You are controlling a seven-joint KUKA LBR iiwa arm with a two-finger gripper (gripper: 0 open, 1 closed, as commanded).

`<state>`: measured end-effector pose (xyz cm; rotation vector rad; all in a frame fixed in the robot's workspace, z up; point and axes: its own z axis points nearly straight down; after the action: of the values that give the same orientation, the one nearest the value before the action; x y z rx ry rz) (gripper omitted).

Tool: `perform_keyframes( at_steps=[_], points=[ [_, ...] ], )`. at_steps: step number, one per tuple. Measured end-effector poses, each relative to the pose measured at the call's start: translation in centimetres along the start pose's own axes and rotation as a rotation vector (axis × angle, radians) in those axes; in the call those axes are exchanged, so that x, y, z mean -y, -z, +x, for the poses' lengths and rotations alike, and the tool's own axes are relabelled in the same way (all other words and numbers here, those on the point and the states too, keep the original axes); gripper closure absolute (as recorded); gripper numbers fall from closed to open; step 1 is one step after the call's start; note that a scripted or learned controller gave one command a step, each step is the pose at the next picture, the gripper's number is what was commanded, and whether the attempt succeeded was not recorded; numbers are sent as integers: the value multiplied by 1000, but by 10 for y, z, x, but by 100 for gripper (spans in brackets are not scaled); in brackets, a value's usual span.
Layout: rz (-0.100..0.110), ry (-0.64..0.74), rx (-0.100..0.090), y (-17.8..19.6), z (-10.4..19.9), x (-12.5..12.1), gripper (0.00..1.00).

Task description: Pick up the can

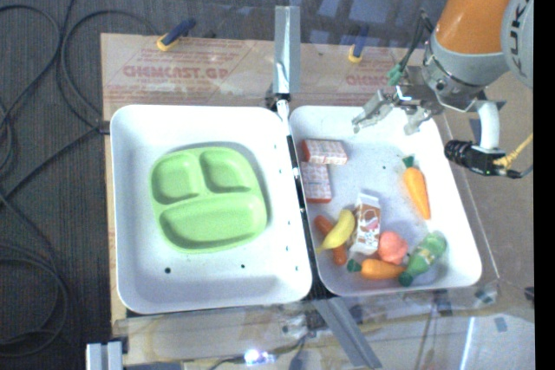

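Camera view showed the grey arm's fingers [392, 113] spread wide, holding nothing, above the back edge of the right shallow white bin [464, 230]. What looked like the red-and-white can [323, 152] lay on its side near the bin's back-left corner, long side running left to right, left of the fingers and a little nearer the front.

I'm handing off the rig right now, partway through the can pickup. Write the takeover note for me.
Gripper: open, nothing between its fingers, above the far end of the right white bin.
Can: I cannot tell which item it is. The likeliest are the two red-and-white printed items by that bin's left wall, apart from the gripper.
Done: nothing lifted.
Left: confirm the can, descend, grasp, lift.
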<state>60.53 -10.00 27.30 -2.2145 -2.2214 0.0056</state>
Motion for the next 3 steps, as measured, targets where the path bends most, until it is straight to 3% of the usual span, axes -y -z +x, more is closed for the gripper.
perform_keyframes(
  at_steps=[1, 2, 3],
  points=[
    [-1, 72, 6, 23, -32, -48, 0],
    [1, -25, 0, -172, -55, 6, 0],
    [-23, -330, -1, -184, -65, 67, 0]
  ],
)
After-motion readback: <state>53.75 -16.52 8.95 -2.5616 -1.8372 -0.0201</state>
